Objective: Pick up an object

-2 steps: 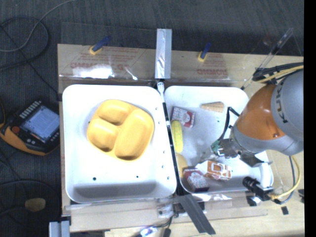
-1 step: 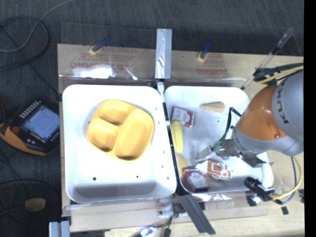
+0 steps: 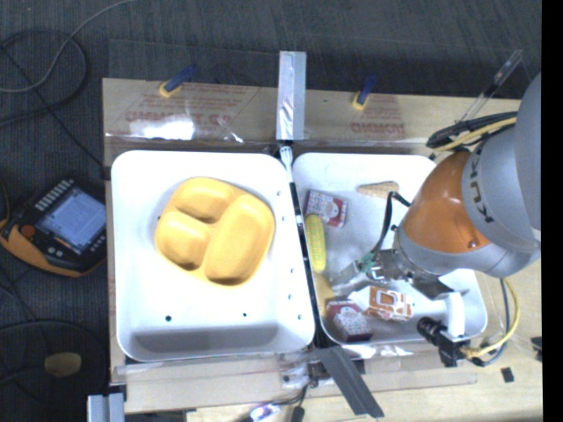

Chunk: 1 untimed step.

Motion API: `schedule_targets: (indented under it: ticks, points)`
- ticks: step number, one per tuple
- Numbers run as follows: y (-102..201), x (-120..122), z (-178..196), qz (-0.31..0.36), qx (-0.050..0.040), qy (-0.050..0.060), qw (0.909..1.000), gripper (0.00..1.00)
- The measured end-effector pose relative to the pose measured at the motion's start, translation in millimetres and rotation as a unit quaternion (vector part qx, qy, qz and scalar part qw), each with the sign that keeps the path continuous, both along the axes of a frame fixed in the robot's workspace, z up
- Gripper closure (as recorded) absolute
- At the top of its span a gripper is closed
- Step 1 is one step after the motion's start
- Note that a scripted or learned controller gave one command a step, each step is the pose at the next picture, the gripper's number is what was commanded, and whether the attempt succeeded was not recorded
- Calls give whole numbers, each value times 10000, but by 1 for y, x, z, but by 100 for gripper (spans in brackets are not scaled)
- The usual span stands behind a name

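Camera view, left to right: a yellow lump (image 3: 214, 229) fills the left bin (image 3: 132, 323). Inside the right bin (image 3: 334, 167) lie a corn cob (image 3: 315, 242), 2 red packets (image 3: 325, 207) and an orange packet (image 3: 390, 303). My gripper (image 3: 374, 266) hangs just above that packet; whether it grips anything, I cannot tell.

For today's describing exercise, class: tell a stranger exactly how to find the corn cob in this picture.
Start at the two white bins side by side and take the right bin, where the grey and orange arm reaches in. Along its left wall, beside the divider, lies the corn cob, set lengthwise. It is the one long yellow thing there; the packets near it are red and white.
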<state>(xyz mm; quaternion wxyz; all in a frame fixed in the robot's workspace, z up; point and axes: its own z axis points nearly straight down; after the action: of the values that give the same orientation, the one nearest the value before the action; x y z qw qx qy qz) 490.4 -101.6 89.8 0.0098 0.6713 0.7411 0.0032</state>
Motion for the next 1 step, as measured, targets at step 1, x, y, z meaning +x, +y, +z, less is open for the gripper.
schedule_targets:
  ticks: [1]
  points:
    - [1, 1, 7, -4, 23, 23, 10000, 100]
